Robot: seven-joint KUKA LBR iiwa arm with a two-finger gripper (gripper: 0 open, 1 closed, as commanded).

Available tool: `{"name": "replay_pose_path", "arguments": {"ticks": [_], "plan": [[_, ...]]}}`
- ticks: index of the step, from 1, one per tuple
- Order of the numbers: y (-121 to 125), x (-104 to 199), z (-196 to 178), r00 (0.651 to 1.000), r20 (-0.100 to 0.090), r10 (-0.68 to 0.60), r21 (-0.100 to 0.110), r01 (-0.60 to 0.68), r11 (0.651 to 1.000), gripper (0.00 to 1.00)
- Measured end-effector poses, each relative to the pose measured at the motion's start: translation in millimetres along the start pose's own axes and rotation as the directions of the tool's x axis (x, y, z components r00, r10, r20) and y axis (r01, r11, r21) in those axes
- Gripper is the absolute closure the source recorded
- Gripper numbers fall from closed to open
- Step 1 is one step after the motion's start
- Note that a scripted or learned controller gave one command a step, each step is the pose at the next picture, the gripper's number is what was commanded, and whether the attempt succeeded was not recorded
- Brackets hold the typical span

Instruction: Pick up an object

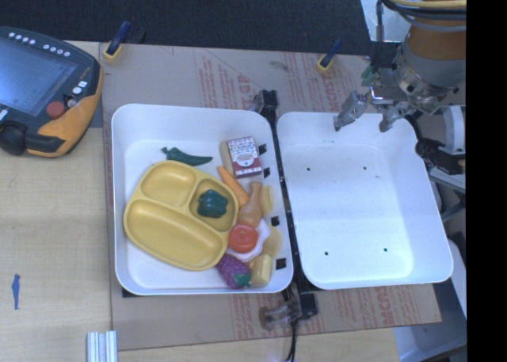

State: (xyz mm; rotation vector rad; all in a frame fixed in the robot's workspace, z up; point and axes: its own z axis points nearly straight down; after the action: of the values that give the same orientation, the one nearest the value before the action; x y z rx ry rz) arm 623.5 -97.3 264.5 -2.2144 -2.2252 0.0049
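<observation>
Now your fingers (366, 117) hang spread and hold nothing over the right bin (412, 249); the toys (245, 218) lie left.

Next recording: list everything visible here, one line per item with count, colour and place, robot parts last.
bins: 2, white, side by side
divided tray: 1, yellow, left bin
green piece: 1, dark green, on the tray
chilli: 1, green, left bin, far side
small box: 1, red and white, left bin
carrot: 1, orange, beside the tray
tomato: 1, red, left bin
grapes: 1, purple, near corner
pendant: 1, grey and orange, far left
gripper: 1, grey, open, above right bin's far edge
</observation>
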Motion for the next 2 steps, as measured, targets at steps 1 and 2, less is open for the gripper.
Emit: {"name": "replay_pose_path", "arguments": {"ticks": [1,2], "plan": [[34.1,81.5,76.3,1.000,-0.001,-0.007,0.003,0.007,1.000,0.00],[-42.6,154.5,73.2,1.000,-0.002,-0.008,0.007,0.008,1.000,0.00]]}}
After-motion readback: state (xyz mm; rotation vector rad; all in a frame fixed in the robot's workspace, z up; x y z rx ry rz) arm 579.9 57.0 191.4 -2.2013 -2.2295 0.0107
